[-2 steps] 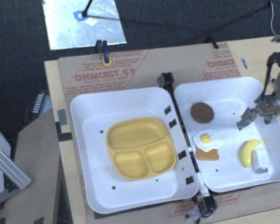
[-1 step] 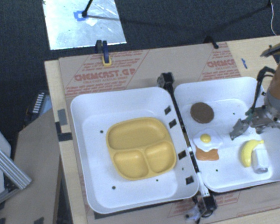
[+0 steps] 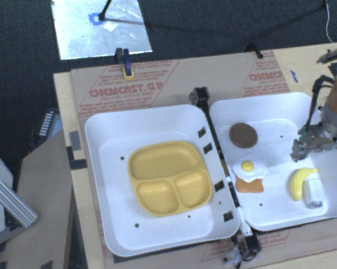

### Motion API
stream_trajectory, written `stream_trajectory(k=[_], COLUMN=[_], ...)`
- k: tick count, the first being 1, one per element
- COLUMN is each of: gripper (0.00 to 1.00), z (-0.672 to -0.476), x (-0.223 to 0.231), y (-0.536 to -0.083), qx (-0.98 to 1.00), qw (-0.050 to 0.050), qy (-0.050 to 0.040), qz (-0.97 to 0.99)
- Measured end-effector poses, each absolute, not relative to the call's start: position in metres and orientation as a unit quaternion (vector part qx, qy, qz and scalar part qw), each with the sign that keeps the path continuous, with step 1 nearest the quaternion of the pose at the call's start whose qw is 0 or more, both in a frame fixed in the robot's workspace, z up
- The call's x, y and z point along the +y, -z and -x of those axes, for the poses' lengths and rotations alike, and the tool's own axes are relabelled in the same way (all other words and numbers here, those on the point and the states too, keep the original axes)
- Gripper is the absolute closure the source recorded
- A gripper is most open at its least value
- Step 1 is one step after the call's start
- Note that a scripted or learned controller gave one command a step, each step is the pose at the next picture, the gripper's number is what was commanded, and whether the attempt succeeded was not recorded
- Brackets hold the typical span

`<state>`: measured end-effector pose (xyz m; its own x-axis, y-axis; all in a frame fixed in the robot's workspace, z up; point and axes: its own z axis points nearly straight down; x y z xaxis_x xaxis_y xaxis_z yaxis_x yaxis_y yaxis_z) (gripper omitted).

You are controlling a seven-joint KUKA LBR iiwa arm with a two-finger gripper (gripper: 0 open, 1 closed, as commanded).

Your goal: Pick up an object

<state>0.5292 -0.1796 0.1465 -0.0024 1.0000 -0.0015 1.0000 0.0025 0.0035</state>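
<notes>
Camera view: bins (image 3: 153,117) 2 | tray (image 3: 169,177) 1 | banana (image 3: 301,182) 1 | egg (image 3: 248,169) 1

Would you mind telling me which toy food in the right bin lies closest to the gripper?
The yellow plastic banana, just below the gripper; the brown round patty and fried egg lie farther left.

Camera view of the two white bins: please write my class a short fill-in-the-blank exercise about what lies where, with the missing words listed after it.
1. The yellow divided tray lies in the ____ bin.
2. The banana lies in the ____ bin.
3. The fried egg lies directly below the round ____ disc in this view.
4. The tray has ____ compartments.

Missing words: left; right; brown; three
</notes>
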Motion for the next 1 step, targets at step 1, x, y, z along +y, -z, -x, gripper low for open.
stream_trajectory(k=[1], gripper=[1.0], z=[-0.5324], x=[-0.1814], y=[-0.19], qx=[0.708], qw=[0.003], qy=[-0.0014], qz=[-0.706])
